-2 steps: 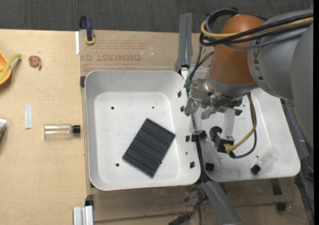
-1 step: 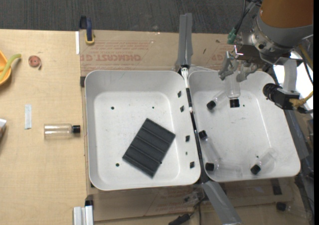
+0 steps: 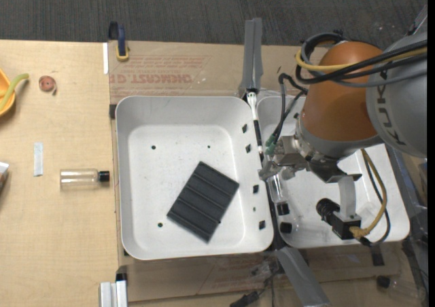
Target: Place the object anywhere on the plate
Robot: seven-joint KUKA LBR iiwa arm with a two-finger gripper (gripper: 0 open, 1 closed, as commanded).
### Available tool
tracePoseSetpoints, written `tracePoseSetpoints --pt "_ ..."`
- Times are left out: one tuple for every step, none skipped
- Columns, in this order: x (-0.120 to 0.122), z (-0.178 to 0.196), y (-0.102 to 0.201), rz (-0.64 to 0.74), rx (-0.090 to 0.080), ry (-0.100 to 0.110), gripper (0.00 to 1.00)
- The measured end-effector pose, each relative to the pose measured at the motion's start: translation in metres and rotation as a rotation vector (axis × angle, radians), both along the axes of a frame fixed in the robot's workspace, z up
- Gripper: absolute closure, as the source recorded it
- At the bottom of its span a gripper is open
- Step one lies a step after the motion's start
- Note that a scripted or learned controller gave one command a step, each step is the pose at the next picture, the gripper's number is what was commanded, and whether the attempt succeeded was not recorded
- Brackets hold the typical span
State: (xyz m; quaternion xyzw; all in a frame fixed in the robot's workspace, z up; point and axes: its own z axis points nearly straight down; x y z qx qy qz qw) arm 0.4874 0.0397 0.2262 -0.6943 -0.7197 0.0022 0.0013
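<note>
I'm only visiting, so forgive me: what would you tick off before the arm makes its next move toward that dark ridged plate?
1. Plate in place: the dark ridged plate lies flat in the left bin, at a slant. Ok.
2. Plate surface free to receive something: nothing rests on it. Ok.
3. Object held in the tool: hidden by the wrist. Cannot tell.
4. Tool above the plate: it hangs by the divider, over the right bin. Not ok.
5. Cables clear of the bin walls: looping low near the right bin. Cannot tell.
</note>
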Motion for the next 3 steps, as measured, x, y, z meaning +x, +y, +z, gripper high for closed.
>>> tracePoseSetpoints --pt "0.11 -0.036 0.052 0.151 0.0 -0.002 1.0" --pt "0.14 0.183 -0.089 0.162 0.0 -0.004 1.0" --pt "0.041 0.15 -0.079 0.464 0.002 -0.003 1.0"
